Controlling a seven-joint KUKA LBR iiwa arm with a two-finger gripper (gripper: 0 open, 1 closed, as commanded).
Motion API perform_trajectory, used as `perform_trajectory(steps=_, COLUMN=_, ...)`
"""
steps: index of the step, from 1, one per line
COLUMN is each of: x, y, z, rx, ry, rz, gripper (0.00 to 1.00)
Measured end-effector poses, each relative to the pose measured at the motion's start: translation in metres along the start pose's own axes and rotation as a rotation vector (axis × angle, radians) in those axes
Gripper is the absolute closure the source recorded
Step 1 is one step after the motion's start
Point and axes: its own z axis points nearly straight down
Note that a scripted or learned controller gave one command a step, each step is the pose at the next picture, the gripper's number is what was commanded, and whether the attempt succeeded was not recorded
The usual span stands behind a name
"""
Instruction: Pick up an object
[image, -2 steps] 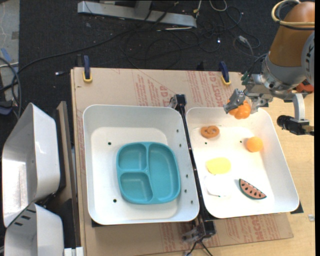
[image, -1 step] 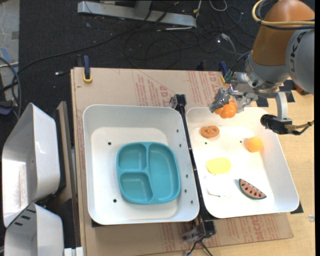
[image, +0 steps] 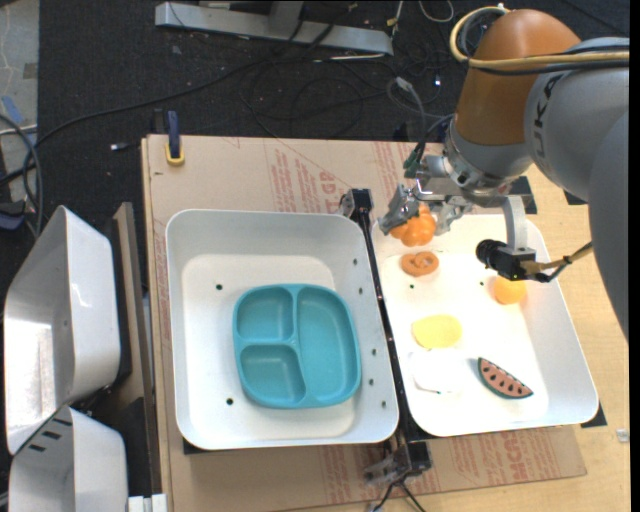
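Note:
My gripper (image: 417, 218) hangs over the far left corner of the right bin (image: 560, 330). A small orange object (image: 419, 230) sits between its fingers, and the gripper is shut on it. Just below it in the bin lies an orange round piece (image: 420, 264). A yellow-orange fruit (image: 509, 291) lies further right, a yellow disc (image: 437, 331) in the middle, and a watermelon slice (image: 503, 379) near the front. A white object (image: 438, 376) lies beside the slice.
The left bin (image: 200, 250) holds a teal divided plate (image: 296, 345). A black cable end (image: 497, 256) hangs from the arm over the right bin. The bins' shared wall (image: 383, 330) runs right beside the gripper. White tubs (image: 60, 300) stand at the far left.

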Motion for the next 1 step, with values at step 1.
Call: perform_trajectory(steps=1, x=0.0555, y=0.0003, z=-0.0066, rx=-0.003, ry=-0.001, rz=0.0, gripper=1.0)
